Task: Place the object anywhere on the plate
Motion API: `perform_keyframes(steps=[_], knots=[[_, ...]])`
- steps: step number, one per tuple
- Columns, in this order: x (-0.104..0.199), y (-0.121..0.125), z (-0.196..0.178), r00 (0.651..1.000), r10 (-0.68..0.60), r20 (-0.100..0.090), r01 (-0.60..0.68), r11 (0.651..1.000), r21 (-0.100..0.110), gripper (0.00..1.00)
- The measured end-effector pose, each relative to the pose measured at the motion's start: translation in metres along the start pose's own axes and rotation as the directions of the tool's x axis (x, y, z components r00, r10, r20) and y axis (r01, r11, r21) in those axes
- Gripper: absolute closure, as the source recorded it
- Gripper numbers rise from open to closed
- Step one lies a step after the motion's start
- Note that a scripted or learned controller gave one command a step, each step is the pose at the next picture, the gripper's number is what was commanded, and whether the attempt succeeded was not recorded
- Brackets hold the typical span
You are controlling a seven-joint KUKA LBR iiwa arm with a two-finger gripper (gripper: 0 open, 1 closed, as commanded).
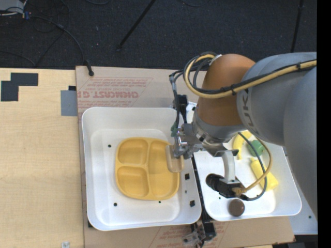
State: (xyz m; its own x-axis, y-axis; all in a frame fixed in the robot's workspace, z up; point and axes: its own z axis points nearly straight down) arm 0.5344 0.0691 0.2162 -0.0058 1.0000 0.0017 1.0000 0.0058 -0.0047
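The gripper [177, 156] stood over the right edge of the yellow sectioned plate [139, 168] in the left bin [98, 133], its fingers clamped on a small tan block [175, 162] that hung between them. To do this step well, I judged it should carry the block a little further left, so that it was squarely over a compartment rather than the rim, lower it close and only then let go. The block sat directly under the fingertips, at the plate's right rim.

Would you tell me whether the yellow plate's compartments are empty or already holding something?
Mostly empty: the plate shows bare yellow compartments. At its right edge a tan object hangs below the gripper; whether it rests on the plate, cannot tell.
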Motion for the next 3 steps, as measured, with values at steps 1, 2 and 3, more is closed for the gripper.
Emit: perform_keyframes(steps=[1,2,3], knots=[[0.050,0.000,0.003,1.000,0.000,0.000,0.000,1.000,0.000,1.00],[0.082,0.014,-0.003,1.000,0.002,0.001,-0.002,1.000,-0.002,1.00],[0.081,0.013,-0.002,1.000,0.004,0.003,-0.004,1.000,0.001,0.00]])
